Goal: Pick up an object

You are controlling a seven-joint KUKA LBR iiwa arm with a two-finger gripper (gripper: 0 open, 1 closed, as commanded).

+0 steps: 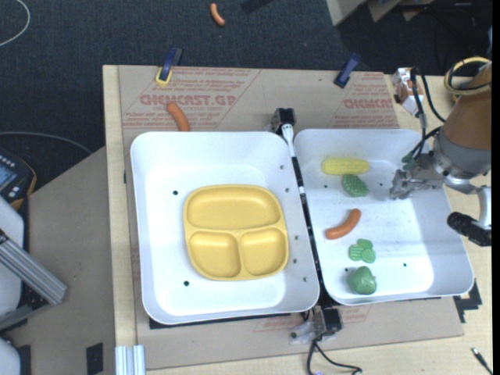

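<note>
In the right bin (pixel 422 233) lie a yellow corn cob (pixel 344 166), a green broccoli-like piece (pixel 355 184), an orange sausage (pixel 343 224), a small green leafy piece (pixel 361 250) and a green pepper (pixel 362 280). My gripper (pixel 404 184) hangs low at the bin's upper right, to the right of the corn and the broccoli piece and apart from both. Nothing shows between its fingers.
The left bin (pixel 156 209) holds a yellow three-compartment plate (pixel 234 230). A loose orange sausage (pixel 179 116) lies on the cardboard behind the left bin, and another (pixel 217 14) on the dark floor. Clamps (pixel 166 66) pin the board's back edge.
</note>
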